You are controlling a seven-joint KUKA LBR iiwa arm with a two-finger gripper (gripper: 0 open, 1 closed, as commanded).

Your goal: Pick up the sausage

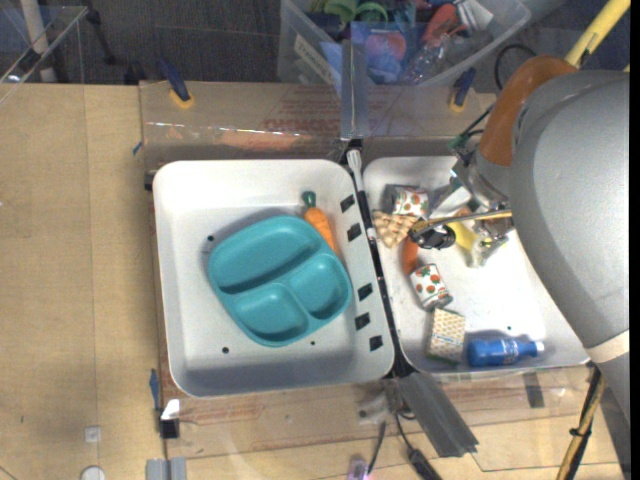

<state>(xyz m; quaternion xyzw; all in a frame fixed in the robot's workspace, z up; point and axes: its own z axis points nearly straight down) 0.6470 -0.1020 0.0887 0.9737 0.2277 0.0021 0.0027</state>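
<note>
Nearest the camera, a blue bottle (503, 349) lies on its side along the near wall of the right bin (530, 298), cap end toward the arm's side. Just beside it, toward the divider, rests a tan waffle-patterned packet (447, 332). A little farther in lies a small white carton with red spots (430, 284), tilted.

The sausage (411, 256), reddish-orange, lies in the right bin close to the divider, just beyond the spotted carton. Its visible length runs roughly near-to-far, about parallel to the divider. The near end is rounded and exposed. The far end is covered by robot hardware, so its full length cannot be judged.

The gripper (480, 233) is low over the middle of the right bin, just to the arm's side of the sausage. Whether it is spread or closed cannot be told, and nothing is seen held in it. The grey arm (580, 198) covers the bin's right side.

Farther back by the divider sit a tan cone-like piece (392, 228) and a second patterned carton (408, 204).

The left bin (175, 268) contains a teal divided plate (280, 280), with a carrot (320, 223) against its far right edge, leafy end pointing away from the camera.
</note>
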